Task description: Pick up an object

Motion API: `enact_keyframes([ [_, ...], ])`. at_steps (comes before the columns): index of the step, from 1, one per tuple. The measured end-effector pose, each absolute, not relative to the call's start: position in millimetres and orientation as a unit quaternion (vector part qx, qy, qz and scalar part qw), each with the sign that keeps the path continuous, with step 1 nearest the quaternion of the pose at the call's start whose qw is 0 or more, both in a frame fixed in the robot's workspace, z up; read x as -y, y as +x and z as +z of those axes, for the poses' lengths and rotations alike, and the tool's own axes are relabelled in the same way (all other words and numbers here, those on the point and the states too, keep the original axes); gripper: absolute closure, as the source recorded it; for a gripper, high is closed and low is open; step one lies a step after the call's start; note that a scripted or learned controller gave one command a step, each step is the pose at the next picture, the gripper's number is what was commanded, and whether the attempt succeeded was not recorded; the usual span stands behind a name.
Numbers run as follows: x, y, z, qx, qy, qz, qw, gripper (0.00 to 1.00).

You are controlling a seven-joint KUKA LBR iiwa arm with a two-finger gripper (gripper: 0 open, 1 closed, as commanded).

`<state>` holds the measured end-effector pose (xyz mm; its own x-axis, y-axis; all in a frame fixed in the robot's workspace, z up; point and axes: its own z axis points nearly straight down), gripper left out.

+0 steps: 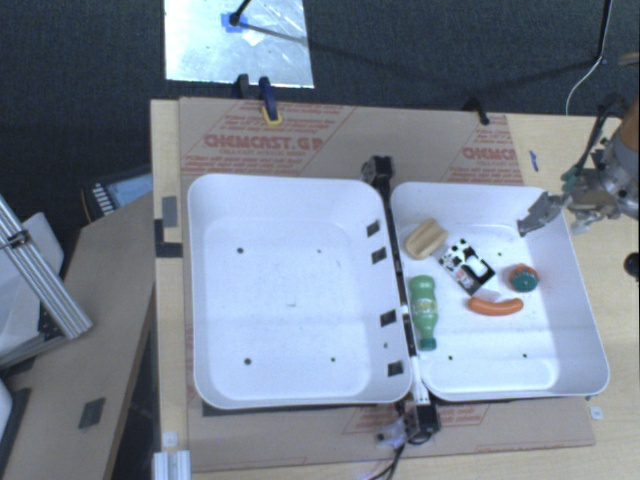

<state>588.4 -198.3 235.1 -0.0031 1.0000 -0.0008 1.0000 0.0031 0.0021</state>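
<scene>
A: Anything picked up yet?
B: No. The tool (545, 211) hovers at the right bin's (500, 378) two o'clock rim, grip unclear. Bottle (423, 311), sausage (495, 306), ball (523, 278), bread (425, 237) all lie inside.

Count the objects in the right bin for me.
5: a tan bread piece upper left, a black-and-white toy mid-bin, a green bottle along the divider, an orange sausage, and a green-orange ball beside it.

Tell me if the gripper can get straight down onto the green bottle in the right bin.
Probably yes. The green bottle lies alone by the bin's left wall, nothing on top of it; that wall may crowd the gripper, which is over the far right corner.
</scene>
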Motion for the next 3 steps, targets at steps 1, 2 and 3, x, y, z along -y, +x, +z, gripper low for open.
enact_keyframes([
  [1, 117.9, 572.0, 127.4, -0.711, 0.704, -0.001, -0.006, 0.0],
  [2, 155.5, 537.0, 86.1, -0.706, 0.708, -0.0018, -0.001, 0.0],
  [3, 91.4, 536.8, 86.3, -0.707, 0.707, -0.0034, 0.009, 0.0],
])
